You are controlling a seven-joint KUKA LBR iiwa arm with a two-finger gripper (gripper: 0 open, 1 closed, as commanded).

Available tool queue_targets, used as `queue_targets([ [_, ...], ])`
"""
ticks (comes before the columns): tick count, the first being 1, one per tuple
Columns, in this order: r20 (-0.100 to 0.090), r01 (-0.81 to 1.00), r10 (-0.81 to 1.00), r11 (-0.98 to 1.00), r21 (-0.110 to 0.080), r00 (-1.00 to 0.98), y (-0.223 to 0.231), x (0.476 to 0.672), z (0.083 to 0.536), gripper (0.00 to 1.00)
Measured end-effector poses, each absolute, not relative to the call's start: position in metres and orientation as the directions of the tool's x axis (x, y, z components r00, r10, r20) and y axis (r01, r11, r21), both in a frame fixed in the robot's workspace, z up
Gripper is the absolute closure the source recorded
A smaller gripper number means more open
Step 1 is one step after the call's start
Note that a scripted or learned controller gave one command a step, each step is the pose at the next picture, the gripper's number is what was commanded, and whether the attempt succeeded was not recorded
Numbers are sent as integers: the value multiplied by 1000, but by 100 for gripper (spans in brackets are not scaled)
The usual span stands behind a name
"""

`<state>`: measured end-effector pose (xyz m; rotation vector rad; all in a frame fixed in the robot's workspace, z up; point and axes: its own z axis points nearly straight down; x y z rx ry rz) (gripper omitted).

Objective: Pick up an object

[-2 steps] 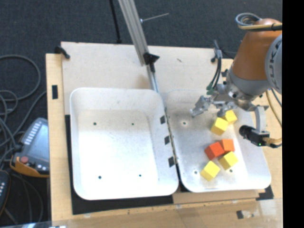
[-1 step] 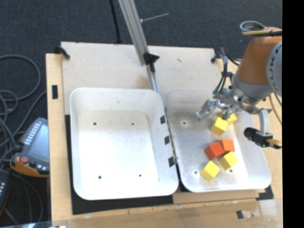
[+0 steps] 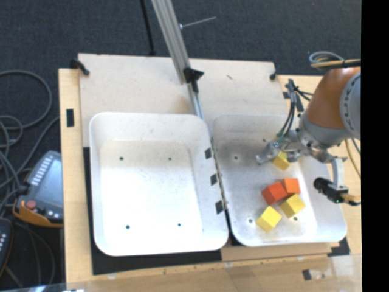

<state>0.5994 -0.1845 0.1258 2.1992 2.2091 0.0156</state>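
Jaws [image 3: 275,151] beside small yellow block [image 3: 281,161], tilted

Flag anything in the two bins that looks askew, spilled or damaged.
Nothing stands out. Four blocks sit loosely in the right bin: a yellow block by the gripper, an orange block, and two more yellow blocks near it. They lie at mixed angles, inside the bin. No damage shows.

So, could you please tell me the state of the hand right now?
Hand: over the right bin, at a small yellow block; open or closed cannot be told.
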Motion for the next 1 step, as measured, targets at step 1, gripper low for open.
queue_targets([
  [1,-10,1000,1000,1,22,-1,-191,613,121,0],
])
